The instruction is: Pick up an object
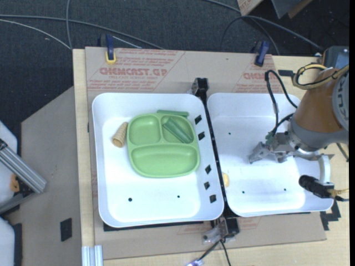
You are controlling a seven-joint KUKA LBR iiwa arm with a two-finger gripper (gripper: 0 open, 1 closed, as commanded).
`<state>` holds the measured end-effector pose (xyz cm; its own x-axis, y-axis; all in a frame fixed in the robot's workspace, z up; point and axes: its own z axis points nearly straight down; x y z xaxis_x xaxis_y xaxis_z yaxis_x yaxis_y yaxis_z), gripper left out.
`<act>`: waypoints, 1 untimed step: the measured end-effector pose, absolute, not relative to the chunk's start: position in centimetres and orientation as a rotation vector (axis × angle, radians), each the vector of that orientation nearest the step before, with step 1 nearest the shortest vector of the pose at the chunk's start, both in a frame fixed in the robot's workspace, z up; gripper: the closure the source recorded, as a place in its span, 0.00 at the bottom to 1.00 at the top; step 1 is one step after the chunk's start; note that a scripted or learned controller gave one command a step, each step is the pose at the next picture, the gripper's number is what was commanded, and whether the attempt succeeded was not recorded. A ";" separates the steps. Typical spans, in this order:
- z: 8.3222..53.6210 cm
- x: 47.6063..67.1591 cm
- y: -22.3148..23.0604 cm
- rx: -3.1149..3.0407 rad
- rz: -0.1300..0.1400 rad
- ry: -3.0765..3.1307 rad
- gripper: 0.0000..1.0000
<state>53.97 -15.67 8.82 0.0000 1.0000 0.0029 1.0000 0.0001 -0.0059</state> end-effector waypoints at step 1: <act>10.2 54.1 -15.7 -2.221 -0.002 -2.220 1.00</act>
